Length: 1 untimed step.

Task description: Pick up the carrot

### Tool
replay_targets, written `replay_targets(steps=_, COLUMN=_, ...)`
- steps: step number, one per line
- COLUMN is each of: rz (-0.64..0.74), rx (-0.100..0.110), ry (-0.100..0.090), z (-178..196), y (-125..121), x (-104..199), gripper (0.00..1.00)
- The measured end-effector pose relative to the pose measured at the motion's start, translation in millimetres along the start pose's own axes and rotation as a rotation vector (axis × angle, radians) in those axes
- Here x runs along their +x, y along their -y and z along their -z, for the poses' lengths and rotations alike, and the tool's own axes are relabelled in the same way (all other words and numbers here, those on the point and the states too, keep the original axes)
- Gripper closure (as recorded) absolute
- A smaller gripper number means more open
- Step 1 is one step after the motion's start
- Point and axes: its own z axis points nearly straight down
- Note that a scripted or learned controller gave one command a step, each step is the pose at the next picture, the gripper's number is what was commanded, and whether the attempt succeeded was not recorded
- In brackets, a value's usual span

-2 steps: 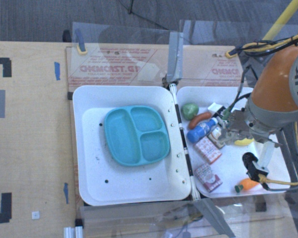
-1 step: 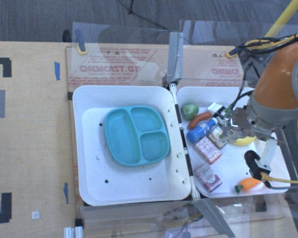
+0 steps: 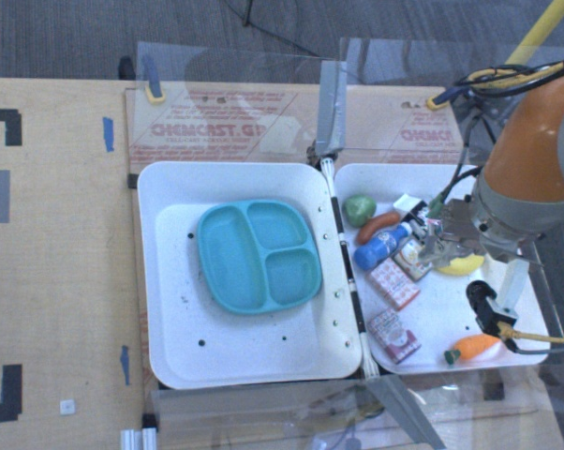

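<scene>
the carrot lies at 5 o'clock in the right bin. the claw hovers mid-bin; i cannot tell its state. cardboard at 12 o'clock reads "chemcast gp".

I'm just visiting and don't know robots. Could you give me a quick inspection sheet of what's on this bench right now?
Surface: two shallow white bins side by side, left bin and right bin, on a tan bench.
Job's things: carrot lies at the right bin's near right corner, not held.
Clutter: teal divided plate in the left bin; right bin holds a green ball, blue bottle, banana and two small packets.
Grippers: hand sits over the pile in the right bin, away from the carrot.
Cables: black cables run along the arm.
Surroundings: grey floor beyond the bench.
</scene>
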Motion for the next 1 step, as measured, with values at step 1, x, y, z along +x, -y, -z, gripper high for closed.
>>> replay_targets(steps=1, rz=-0.009, rx=0.004, ry=-0.003, z=-24.9, y=26.9, x=-52.1, gripper=1.00)
